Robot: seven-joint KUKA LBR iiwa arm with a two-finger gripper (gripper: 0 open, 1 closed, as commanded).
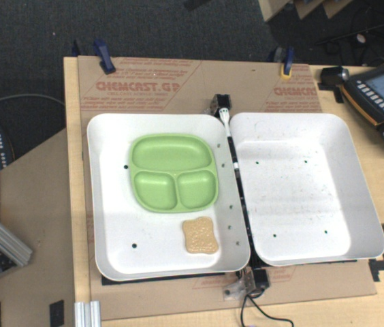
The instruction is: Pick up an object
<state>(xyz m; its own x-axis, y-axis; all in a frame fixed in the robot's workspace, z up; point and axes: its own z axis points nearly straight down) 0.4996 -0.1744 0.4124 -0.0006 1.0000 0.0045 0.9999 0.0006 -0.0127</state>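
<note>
Claw width cannot be told, and the approach is judged not yet begun. A target must first be chosen in the left bin (pixel 110 203). The tan toast-shaped piece (pixel 200 236) lies near the front wall, just below the green divided plate (pixel 173 172). Room is left on its left side, while the bin's right wall stands near.

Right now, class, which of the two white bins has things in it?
The left bin. It holds a green divided plate and, just below it in the picture, a tan toast-shaped piece; the right bin shows bare white floor.
</note>
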